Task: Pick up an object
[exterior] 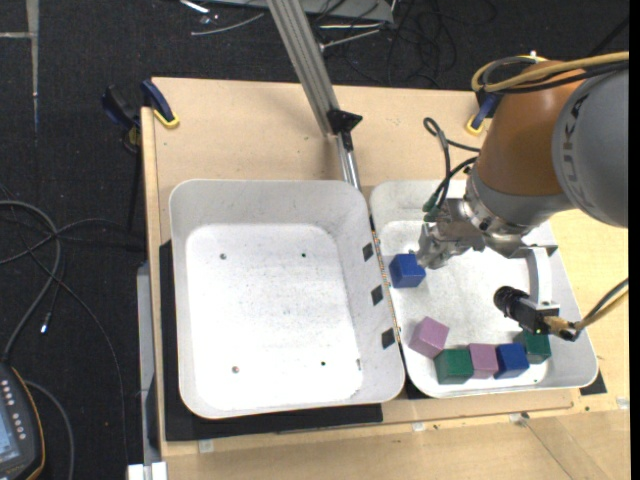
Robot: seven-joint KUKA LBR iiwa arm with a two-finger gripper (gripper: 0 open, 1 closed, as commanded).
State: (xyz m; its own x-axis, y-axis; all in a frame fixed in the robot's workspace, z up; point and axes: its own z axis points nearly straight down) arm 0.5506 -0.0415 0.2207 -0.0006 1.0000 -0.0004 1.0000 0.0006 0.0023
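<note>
Bench [260, 138] of pale wood, which we list as bearing two shallow white bins side by side. We record the left bin [190, 208] with a speckled floor. We record the right bin [572, 368] as holding every loose block we can count.

Contents of the right bin, as we see them:
- one blue cube [406, 270], near the bin's left wall, toward the middle of its length;
- one pale purple cube [430, 336], lower down and apart from the blue one;
- a row along the near wall: a green cube [454, 365], a second purple cube [483, 360] touching it, a small blue cube [512, 358] beside that, and a dark green cube [537, 346] at the row's right end.

We note a black cylindrical fitting [515, 304] with a yellow-tipped cable just above the row's right end.

Arm [560, 138], grey with an orange band, which we see entering from the right and reaching over the right bin. Its gripper [433, 251] hangs just above and to the right of the blue cube, close beside it. We cannot tell how the jaws stand, nor whether they touch the cube; we see no block between them.

We also list a slanting metal pole [305, 58] behind the bins and blue-and-yellow clamps [155, 103] at the bench's far edge.
</note>
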